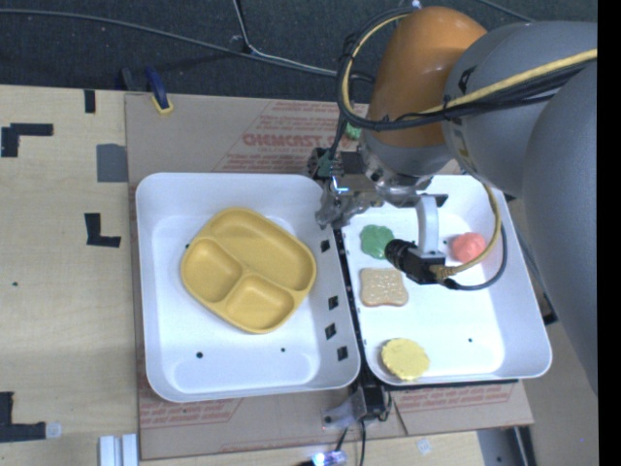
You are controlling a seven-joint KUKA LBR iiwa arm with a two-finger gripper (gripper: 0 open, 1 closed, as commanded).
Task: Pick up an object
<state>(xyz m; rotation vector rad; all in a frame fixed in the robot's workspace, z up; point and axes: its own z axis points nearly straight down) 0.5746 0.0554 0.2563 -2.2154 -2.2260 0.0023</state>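
Eyeing the small green rounded lump (pixel 376 240) just beyond the tan toast-shaped slab (pixel 383 286), I judge it light, stiff, slick, best pinched across its middle, while the gripper (pixel 336 204) hangs up-left of that slab, spread or pressed together I can't tell.

Two white bins are sitting here, the left bin (pixel 160 260) holding one yellow divided plate (pixel 248 268) and the right bin (pixel 490 343) holding one green piece (pixel 375 240), one toast slice (pixel 383 286), one yellow disc (pixel 404 358) and one pink piece (pixel 468 246).
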